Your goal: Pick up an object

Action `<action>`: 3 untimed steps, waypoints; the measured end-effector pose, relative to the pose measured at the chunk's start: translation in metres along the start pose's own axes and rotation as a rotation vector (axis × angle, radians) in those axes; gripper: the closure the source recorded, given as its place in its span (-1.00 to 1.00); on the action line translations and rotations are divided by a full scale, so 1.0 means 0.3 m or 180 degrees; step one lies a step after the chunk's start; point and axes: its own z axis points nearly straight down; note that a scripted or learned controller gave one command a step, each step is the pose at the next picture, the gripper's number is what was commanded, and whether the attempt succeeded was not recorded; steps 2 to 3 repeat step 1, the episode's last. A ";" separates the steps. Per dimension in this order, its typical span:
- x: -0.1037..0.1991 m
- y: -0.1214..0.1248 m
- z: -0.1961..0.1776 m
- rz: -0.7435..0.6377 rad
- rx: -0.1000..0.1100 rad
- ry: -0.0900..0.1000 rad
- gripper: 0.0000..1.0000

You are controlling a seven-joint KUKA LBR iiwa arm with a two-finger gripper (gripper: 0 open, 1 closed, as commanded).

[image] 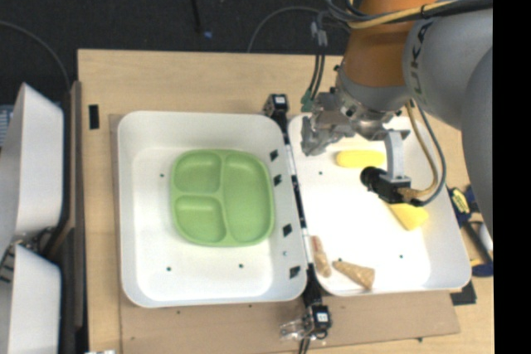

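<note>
Camera view, claw (314,141) opening unclear, beside yellow oblong piece (359,157), smooth, in right bin (353,220)

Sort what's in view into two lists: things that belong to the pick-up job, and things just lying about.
Job: hand; right bin; in it, yellow piece, yellow wedge, tan stick, tan wedge.
Lying about, likely: green divided plate in the left bin, away from the hand.
</note>
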 end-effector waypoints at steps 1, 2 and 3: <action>0.188 -0.031 0.048 0.0000 0.0009 -0.0001 1.00; 0.188 -0.031 0.048 0.0000 0.0009 -0.0001 1.00; 0.188 -0.031 0.048 0.0000 0.0009 -0.0001 1.00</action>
